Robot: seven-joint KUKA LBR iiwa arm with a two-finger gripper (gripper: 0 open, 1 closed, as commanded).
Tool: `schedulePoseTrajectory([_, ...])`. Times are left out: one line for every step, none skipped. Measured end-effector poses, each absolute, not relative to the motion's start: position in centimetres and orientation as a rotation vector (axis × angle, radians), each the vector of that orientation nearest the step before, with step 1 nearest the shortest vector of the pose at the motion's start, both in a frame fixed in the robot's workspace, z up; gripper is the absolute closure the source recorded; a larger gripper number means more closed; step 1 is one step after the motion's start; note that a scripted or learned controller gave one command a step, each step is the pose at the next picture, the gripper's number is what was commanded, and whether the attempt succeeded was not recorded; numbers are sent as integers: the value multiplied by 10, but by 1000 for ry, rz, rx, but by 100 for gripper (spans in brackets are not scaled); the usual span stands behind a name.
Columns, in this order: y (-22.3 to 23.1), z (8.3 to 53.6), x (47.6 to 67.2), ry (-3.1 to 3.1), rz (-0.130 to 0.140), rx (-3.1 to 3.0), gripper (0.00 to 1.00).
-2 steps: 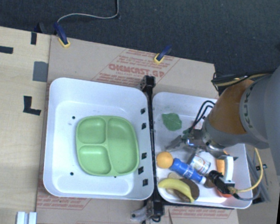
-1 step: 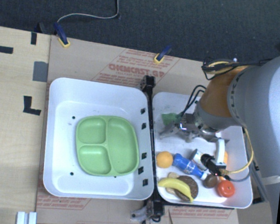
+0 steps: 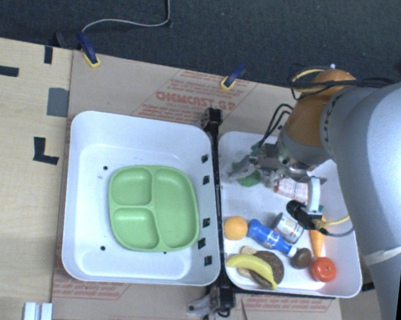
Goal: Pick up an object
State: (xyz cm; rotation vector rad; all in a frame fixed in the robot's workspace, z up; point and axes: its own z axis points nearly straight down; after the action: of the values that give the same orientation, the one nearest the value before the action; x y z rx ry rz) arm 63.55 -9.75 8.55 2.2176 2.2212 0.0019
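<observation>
The jaws' opening can't be told; they hang low in the right bin, over something green. Below them lie an orange, bottle and banana.

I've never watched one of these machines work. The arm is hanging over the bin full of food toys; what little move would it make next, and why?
Probably a short drop straight down. The gripper sits over the far end of the right bin, just above a green item, with nothing seen between its fingers. The orange, blue bottle and banana lie nearer the camera, so the green item seems the closest target.
</observation>
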Motion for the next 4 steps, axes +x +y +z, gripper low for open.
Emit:
schedulePoseTrajectory([-99,85,669,2223,0,2218,0])
schedulePoseTrajectory([-95,85,668,2221,-2,2219,0])
schedulePoseTrajectory([-106,85,665,2221,-2,2219,0])
schedulePoseTrajectory([-103,85,655,2220,-1,2219,0])
